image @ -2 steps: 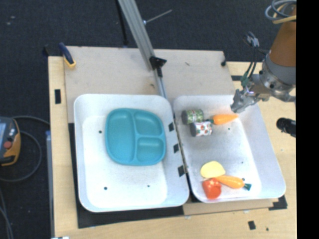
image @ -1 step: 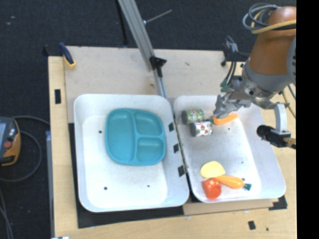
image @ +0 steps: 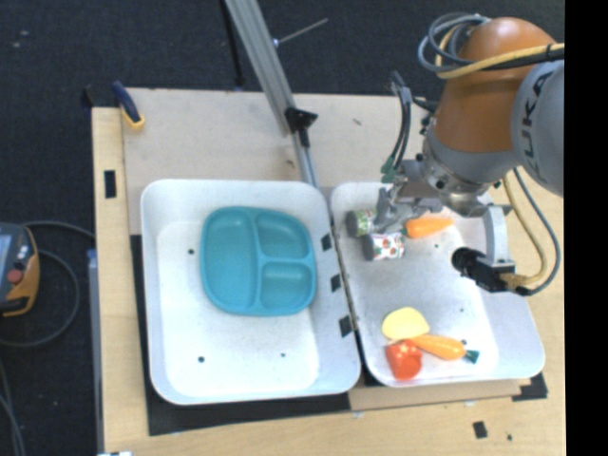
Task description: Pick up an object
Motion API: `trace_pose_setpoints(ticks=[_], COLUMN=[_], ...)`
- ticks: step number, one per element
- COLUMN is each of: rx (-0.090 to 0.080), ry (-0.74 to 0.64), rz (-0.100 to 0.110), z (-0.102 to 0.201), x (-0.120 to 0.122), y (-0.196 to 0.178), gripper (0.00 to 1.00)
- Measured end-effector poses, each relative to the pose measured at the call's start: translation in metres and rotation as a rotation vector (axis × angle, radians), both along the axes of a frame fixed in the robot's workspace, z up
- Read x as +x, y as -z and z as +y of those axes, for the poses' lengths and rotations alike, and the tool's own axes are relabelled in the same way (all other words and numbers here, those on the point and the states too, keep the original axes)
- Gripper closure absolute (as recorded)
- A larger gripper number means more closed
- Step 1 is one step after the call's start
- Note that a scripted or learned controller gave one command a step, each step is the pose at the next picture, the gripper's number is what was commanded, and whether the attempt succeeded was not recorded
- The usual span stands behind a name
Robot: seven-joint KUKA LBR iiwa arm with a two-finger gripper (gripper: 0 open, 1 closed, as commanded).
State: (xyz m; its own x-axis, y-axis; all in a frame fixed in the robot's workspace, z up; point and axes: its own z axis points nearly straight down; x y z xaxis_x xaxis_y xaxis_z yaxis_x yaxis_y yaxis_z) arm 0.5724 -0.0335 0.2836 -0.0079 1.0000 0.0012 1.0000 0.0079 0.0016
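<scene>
In the right bin (image: pixel 503 345), the gripper (image: pixel 388 218) hovers over a small patterned cup (image: pixel 386 246); its opening I cannot tell. The cup looks light, rigid, best pinched across its sides.

Grey arm (image: pixel 494 103) in from the right, wrist bent down, gripper (image: pixel 388 218) low.

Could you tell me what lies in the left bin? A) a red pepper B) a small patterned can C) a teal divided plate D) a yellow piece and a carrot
C: the teal plate lies in the left bin, while the other items sit in the right bin.
</scene>
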Motion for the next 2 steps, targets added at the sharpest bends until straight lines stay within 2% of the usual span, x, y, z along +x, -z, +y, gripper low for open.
trace_pose_setpoints(ticks=[1, 2], rx=[0.0, -0.001], ry=[0.0, 0.001], rz=[0.001, 0.003], z=[0.055, 0.104], x=[-0.015, -0.024], y=[0.002, 0.026], gripper=[1.0, 1.0])
